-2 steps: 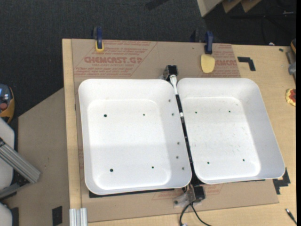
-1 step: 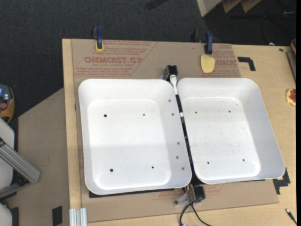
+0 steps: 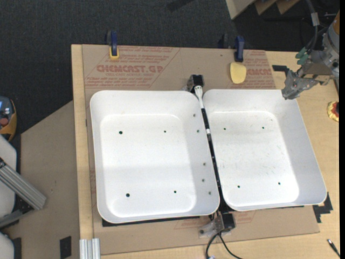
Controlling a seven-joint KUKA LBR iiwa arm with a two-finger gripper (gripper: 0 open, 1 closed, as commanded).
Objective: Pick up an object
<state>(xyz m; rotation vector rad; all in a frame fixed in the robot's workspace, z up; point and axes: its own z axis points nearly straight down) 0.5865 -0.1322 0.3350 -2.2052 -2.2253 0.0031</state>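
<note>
Two shallow white bins are seen side by side on a brown board: the left bin (image 3: pixel 102 144) and the right bin (image 3: pixel 307 161), their inner rims almost touching along a dark strip (image 3: pixel 209 144) that runs between them. Nothing but small dark dots is made out on either bin floor, and no object to be picked up can be identified inside them. A small yellow object (image 3: pixel 237 72) is seen on the board just beyond the far rim of the right bin, below a blue clamp (image 3: pixel 239 46); a second blue clamp (image 3: pixel 112 41), with a yellow tip, is fixed at the board's far edge on the left. The gripper (image 3: pixel 294 88) is found at the upper right, over the far right corner of the right bin, and the arm behind it is cut off by the picture's edge, so little of the wrist is shown. Its grey fingers are blurred into one mass against the board (no gap can be traced), so whether they are spread or closed cannot be told, and nothing is seen between them. A red and yellow item (image 3: pixel 336 110) is cut off at the right edge and cannot be identified. Red printed lettering (image 3: pixel 129 68) on the board is partly legible.
</note>
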